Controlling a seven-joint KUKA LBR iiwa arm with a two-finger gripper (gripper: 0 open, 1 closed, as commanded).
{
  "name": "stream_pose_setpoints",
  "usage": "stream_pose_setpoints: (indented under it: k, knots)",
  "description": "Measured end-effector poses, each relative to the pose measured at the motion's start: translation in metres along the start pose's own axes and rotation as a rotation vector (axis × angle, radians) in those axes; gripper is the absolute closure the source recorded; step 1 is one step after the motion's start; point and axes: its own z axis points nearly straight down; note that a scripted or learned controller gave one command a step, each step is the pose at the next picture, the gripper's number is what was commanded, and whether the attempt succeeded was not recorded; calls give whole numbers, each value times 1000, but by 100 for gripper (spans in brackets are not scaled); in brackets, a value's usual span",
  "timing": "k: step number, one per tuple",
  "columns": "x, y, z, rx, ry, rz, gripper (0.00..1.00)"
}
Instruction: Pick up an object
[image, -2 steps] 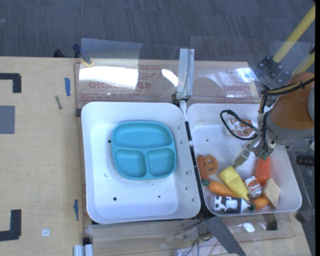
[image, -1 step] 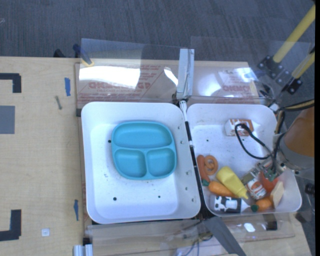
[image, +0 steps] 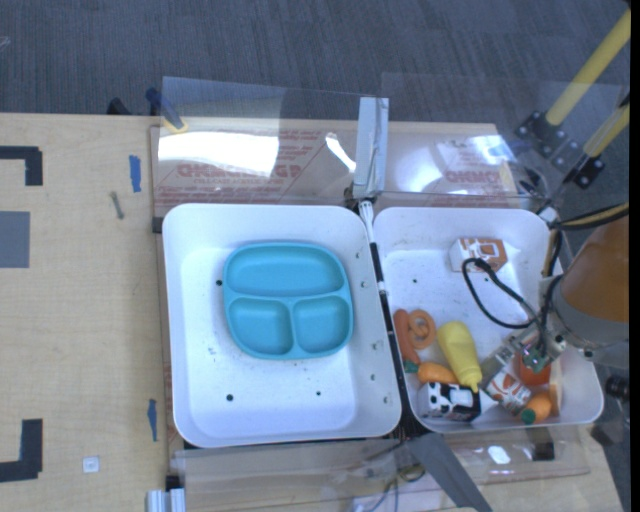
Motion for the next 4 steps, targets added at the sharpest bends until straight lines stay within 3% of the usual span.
stream_pose_setpoints:
  k: [1,2,3,4]
  knots:
    - [46,32,-1,3,-5,-272,0]
    - [52,39,-3,-2,-17,-361,0]
    - [-9,115,2,4,2,-402,0]
    - [-30,175,4,5,6,-518,0]
